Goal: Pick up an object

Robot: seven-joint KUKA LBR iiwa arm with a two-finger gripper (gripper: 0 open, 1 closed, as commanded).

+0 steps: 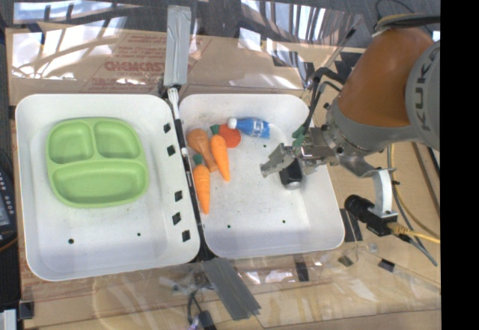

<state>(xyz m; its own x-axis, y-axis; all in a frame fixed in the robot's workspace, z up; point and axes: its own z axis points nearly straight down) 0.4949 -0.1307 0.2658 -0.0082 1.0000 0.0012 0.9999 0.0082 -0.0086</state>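
Observation:
The right bin [314, 220] holds three carrot-like toys near its left wall: an orange carrot [219, 157], a second carrot [202, 187] below it, and a duller orange piece [198, 141] above. A red round toy [230, 136] lies beside them, and a small blue bottle [253, 127] with a white cap lies near the bin's back. My gripper [272, 165] hangs low over the middle right of this bin, right of the carrots and below the bottle, touching none of them. Nothing shows in it.
In the left bin [45, 239] sits a green divided plate [96, 162]. A raised ridge with black clips [179, 194] separates the two bins. Cardboard [135, 59] lies behind the bins, and cables [412, 231] run along the bench at the right.

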